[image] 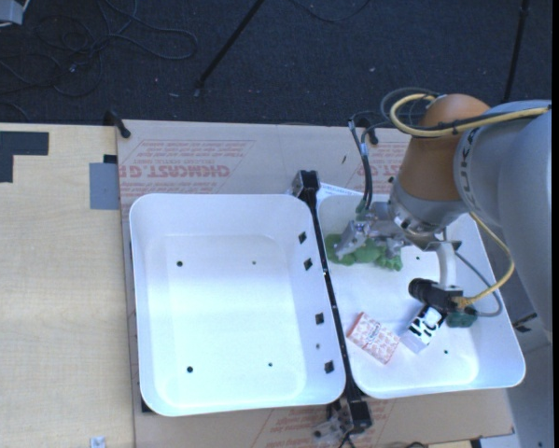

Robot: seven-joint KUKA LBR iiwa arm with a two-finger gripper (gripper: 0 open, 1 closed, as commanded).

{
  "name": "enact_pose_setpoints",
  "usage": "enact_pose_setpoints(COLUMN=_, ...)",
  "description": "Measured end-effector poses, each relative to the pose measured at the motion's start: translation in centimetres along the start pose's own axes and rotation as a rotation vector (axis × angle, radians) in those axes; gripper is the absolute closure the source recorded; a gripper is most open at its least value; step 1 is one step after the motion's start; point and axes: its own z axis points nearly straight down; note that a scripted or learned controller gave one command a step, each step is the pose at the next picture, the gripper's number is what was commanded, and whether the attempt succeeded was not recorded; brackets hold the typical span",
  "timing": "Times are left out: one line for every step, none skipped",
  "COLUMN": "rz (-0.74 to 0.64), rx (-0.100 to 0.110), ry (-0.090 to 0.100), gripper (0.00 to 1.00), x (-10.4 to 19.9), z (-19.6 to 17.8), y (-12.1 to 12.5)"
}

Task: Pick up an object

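My gripper (pixel 372 239) is down in the right bin (pixel 489 367), near its back left part, right over a green soft object (pixel 346 251) that spreads to either side beneath it. The wrist hides how the fingers stand. Nearer the front of the same bin lies a small red-and-white patterned packet (pixel 373 337). To its right rests a black-and-white cylindrical object (pixel 426 324) with a black end, and a small dark green piece (pixel 462 318) lies beside it.
The left bin (pixel 148 250) stands next to the right one, with a black divider with clips (pixel 321 287) between them. Cables loop from the wrist over the right bin. Cardboard lies under both bins, and a wooden bench surface extends to the left.
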Motion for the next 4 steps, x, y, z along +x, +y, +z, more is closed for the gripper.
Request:
enact_pose_setpoints(rz=0.005, rx=0.001, ry=-0.003, gripper=0.00, x=-6.3, z=3.1, y=2.2)
enact_pose_setpoints(rz=0.002, rx=0.014, ry=0.000, gripper=1.00, x=-6.1, z=2.1, y=1.9)
enact_pose_setpoints(rz=0.006, rx=0.005, ry=0.002, gripper=1.00, x=-5.6, z=-5.6, y=-11.0)
enact_pose_setpoints(rz=-0.003, rx=-0.001, ry=0.001, gripper=1.00, x=-2.0, z=-6.2, y=-6.1)
